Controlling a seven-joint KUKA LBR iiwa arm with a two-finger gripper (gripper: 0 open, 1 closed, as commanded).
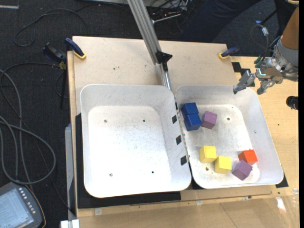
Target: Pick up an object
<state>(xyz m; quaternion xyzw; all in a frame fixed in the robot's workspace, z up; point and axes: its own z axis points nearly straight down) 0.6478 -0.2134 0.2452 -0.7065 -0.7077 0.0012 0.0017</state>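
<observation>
The claw (253, 83) hangs open and holds nothing, above the right bin's (266, 132) rim at its 1 o'clock corner. Inside that bin sit a blue block (191, 115), two purple blocks (209, 119), two yellow blocks (207, 153) and an orange block (248, 156).

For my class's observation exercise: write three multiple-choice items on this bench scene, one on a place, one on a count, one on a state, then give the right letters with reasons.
1. Where do the blocks lie?
A. left bin
B. right bin
C. bare bench

2. How many yellow blocks are there?
A. one
B. two
C. four

3. What is between the gripper's fingers?
A. nothing
B. blue block
C. orange block

Answers:
1 B: all blocks sit in the right bin.
2 B: one yellow block lies beside another yellow block.
3 A: the gripper hangs open above the bin's far rim, apart from the blue block and orange block.
</observation>
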